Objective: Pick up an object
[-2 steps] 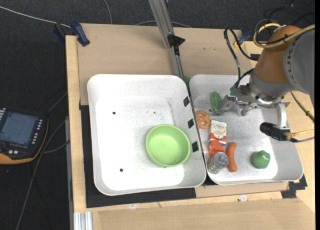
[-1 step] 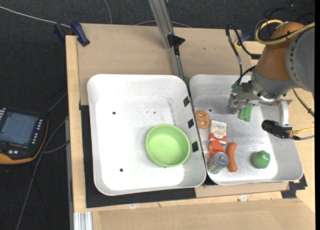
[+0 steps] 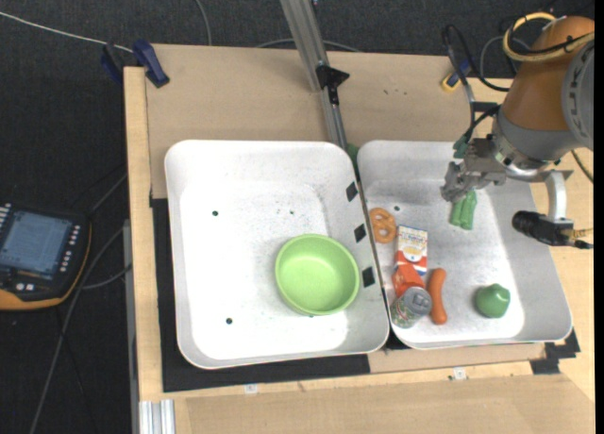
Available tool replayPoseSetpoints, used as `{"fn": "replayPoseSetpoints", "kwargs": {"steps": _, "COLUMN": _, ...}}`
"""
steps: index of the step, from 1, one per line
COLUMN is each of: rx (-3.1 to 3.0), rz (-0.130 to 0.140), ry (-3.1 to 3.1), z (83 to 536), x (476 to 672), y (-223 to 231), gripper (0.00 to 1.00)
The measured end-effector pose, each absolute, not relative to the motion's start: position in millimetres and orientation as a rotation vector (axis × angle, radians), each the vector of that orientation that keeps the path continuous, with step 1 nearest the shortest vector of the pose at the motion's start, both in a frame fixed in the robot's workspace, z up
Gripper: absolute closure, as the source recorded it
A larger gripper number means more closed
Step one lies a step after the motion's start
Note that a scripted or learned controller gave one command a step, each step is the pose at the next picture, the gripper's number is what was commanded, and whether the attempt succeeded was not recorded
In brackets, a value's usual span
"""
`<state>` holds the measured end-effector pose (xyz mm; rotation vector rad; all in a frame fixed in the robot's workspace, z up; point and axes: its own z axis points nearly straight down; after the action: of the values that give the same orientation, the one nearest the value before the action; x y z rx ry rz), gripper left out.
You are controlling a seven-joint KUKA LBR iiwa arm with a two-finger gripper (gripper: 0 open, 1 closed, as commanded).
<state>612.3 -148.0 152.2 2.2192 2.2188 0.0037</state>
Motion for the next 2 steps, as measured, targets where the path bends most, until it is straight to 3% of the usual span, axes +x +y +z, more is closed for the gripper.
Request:
{"fn": "replayPoseSetpoints", "kwargs": {"steps": 1, "rx": 2.218, "rz": 0.005, "ry": 2.218, "z": 213, "x": 609.2, "y": -154, "gripper": 1.00}}
{"fn": "replayPoseSetpoints", "kwargs": {"steps": 2, "rx": 2.220, "rz": 0.003, "ry": 2.220, "z": 236, "x": 609.8, "y": -154, "gripper": 1.00}}
